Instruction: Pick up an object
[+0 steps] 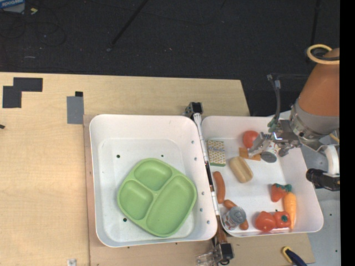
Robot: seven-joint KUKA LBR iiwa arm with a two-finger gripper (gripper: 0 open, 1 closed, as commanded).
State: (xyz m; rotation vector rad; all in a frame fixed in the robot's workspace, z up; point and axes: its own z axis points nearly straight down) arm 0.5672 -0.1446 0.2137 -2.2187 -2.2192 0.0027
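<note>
While the bench is carrying two white bins side by side, the left bin is holding a green plate with three compartments, sitting toward its near right corner and leaving open floor along its far and left walls. The right bin is holding the smaller things. The arm is reaching in over this bin's far right edge, and the gripper is hanging low near the far wall; whether its jaws are spread or pressed together cannot be told.

A red tomato is lying just left of the gripper, with a small orange piece below it. A tan bread roll is sitting near the bin's middle, with clear floor to its right. A checkered sponge is lying by the left wall, and a sausage is lying below it. A grey round thing is resting in the near left corner. A carrot, a strawberry and a red pepper are crowding the near right corner. No writing is readable.
</note>
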